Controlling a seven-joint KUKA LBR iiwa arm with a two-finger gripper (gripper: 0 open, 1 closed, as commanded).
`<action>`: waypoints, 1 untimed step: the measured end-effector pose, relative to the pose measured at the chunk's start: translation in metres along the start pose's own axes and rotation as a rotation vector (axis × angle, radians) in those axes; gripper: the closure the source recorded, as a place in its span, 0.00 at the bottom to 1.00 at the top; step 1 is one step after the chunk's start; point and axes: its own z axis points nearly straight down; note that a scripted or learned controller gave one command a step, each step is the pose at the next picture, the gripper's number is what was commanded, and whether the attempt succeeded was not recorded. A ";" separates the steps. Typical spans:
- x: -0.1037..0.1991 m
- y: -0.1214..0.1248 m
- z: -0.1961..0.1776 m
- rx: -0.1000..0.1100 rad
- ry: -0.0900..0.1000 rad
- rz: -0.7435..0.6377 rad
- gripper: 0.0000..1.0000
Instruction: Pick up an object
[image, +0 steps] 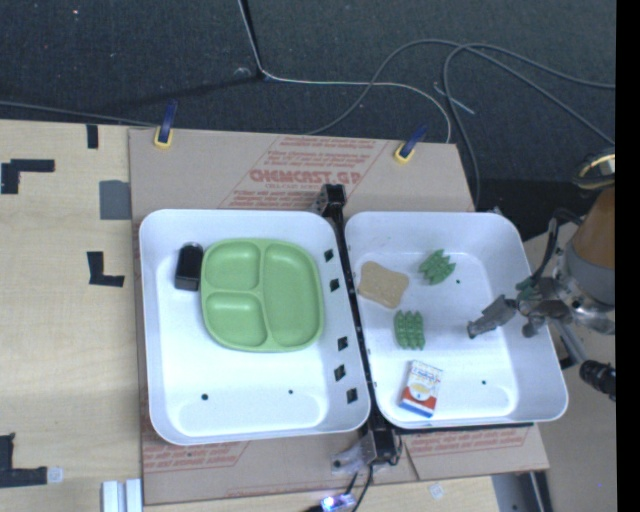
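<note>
Hand (490, 322), grip unreadable, hovers over right bin (500, 235) near knobbly green toy (408, 328)

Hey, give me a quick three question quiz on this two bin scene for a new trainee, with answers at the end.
1. True or false: the green divided plate lies in the right bin.
2. Which bin holds the small carton: A left, B right?
3. Fill in: the tan sponge lies beside the ___ between the bins.

Key: 1 false, it lies in the left bin. 2 B. 3 divider.
</note>
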 end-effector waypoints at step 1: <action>0.000 0.003 -0.007 -0.013 -0.003 -0.005 0.00</action>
